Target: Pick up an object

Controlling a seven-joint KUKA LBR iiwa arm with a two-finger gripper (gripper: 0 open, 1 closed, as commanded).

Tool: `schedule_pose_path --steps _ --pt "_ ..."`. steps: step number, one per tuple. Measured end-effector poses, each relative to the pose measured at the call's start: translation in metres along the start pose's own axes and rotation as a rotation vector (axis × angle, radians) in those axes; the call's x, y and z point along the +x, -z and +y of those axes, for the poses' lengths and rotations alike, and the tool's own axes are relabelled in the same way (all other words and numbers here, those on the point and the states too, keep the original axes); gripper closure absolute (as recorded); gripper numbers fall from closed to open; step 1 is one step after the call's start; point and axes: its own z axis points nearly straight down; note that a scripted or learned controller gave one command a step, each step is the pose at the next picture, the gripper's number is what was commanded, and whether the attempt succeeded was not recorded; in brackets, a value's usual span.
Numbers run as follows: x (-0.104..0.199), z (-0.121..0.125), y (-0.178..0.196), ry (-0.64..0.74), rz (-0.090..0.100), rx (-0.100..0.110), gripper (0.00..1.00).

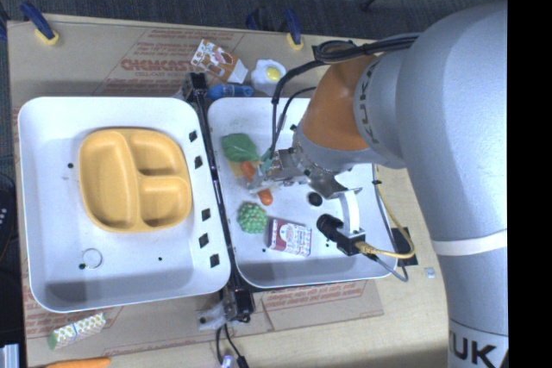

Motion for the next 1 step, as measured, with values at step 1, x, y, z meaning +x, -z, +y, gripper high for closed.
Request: schedule_pose_path --steps 1 --pt "0.0376 0.0136 0.1305 -0.093 -0.002 0.008 1.00"
